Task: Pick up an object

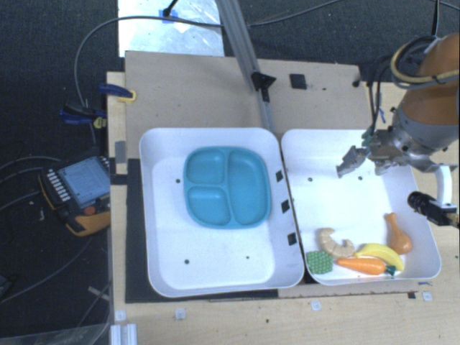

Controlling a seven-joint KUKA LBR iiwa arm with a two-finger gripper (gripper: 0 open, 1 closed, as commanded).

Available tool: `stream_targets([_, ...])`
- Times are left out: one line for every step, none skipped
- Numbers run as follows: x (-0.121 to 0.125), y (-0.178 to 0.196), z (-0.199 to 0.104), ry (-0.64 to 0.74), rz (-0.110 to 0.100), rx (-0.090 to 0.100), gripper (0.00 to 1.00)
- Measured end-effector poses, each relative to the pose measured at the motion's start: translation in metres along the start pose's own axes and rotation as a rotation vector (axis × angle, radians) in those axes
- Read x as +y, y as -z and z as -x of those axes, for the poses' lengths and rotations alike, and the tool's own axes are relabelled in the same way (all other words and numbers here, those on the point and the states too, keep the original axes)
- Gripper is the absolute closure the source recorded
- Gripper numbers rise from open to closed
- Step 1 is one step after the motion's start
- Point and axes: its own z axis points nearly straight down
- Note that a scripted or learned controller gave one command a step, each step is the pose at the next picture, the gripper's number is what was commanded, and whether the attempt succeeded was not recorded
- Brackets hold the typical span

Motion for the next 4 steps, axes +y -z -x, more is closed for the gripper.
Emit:
stream_targets([0.001, -0.062, 0.001, -0.003, -0.004, 0.0, 0.0])
stream_targets([0.002, -0.104, 0.0, -0.003, -0.003, 0.0, 0.0])
stream_targets([0.004, -0.142, 0.0, -0.004, 0.001, -0.001, 0.0])
stream_targets([0.006, -0.128, 0.0, -0.003, 0.009, -0.002, 1.0])
